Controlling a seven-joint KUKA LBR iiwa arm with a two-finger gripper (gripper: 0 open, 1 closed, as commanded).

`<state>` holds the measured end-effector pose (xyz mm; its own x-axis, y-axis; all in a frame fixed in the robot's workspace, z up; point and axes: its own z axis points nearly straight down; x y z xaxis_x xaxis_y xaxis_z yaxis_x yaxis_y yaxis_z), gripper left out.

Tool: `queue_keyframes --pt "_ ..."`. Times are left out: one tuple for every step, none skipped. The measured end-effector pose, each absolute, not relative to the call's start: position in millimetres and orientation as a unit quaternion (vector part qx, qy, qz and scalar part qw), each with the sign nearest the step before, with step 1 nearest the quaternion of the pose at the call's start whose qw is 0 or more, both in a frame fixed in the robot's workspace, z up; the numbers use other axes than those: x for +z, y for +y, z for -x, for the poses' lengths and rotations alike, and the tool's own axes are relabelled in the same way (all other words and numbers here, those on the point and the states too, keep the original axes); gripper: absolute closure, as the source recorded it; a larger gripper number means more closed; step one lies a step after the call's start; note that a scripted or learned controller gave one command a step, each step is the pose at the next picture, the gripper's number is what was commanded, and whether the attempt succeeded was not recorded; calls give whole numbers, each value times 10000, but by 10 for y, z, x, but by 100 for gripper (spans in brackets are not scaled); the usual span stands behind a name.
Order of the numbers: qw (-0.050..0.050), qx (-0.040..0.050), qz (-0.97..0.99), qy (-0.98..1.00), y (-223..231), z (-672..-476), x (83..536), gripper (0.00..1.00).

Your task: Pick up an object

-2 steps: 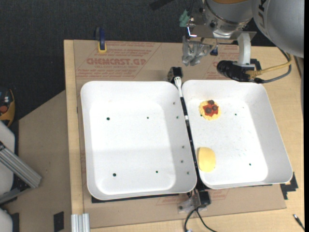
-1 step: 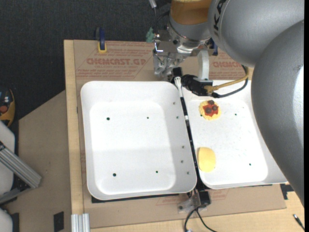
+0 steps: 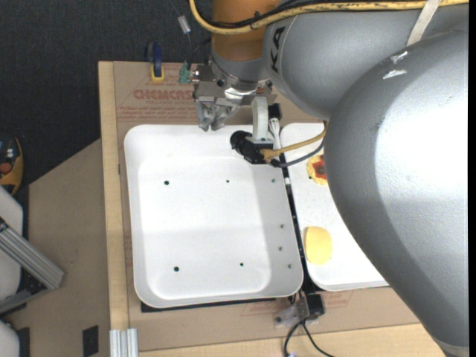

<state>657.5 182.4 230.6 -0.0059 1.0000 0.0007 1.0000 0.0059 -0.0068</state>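
- arm [image 3: 387, 125]: a large grey limb fills the right and upper right of the frame, with its orange band [image 3: 249, 2] at top centre; it narrows down to the wrist near the upper middle.
- gripper [image 3: 211, 117]: it hangs over the far rim of the left bin, upper centre of the frame. two short grey fingers [image 3: 205, 116] point down and stand close together; nothing is visible between them, and whether they are clenched or released cannot be told from this slant.
- left bin [image 3: 149, 199]: a shallow white tray occupying the middle of the frame, its floor marked by a few small dark dots.
- right bin [image 3: 342, 274]: just beside the left one, largely covered by the arm.
- yellow object [image 3: 318, 244]: a rounded pale-yellow item lying on the floor of the right bin, near its left wall, lower right of centre and well apart from the gripper.
- orange-red object [image 3: 320, 169]: a small patch in the right bin, at the arm's edge, partly hidden; its shape is unclear.
- cable bundle [image 3: 256, 151]: black and yellow leads hang beside the wrist, above the seam between the bins.
- bench [image 3: 115, 162]: a tan board beneath both bins, with faded red lettering along its upper edge.
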Motion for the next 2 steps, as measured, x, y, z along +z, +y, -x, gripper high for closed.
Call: queue_keyframes --pt "-31 -50 7067 -7075 1785 -6645 3204 100" --pt "18 21 7058 -7084 2267 -6655 2386 100"
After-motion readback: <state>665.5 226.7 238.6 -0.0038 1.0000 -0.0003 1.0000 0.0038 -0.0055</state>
